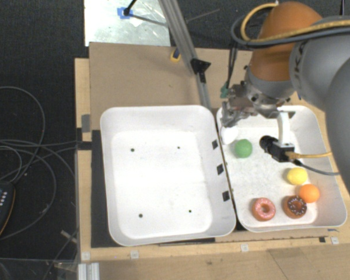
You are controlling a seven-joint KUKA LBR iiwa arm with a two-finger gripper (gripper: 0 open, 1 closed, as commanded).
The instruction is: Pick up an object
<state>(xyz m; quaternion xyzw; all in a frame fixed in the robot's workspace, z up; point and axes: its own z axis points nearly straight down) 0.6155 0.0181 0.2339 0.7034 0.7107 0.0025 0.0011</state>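
Observation:
The right bin point(332, 206) holds a green ball point(242, 149), a yellow lemon-shaped piece point(297, 175), an orange ball point(308, 193), a pink-frosted doughnut point(263, 209) and a chocolate doughnut point(295, 206). My gripper point(228, 121) hangs over the bin's back left corner, just above and left of the green ball. A small white object point(228, 136) lies directly under it, beside the ball. The wrist hides the fingers.
The left bin point(114, 127) sits next to the right one, with black clips point(220, 168) along the shared rim. A slanted grey pole point(181, 28) stands behind the bins. Cables lie on the floor at left.

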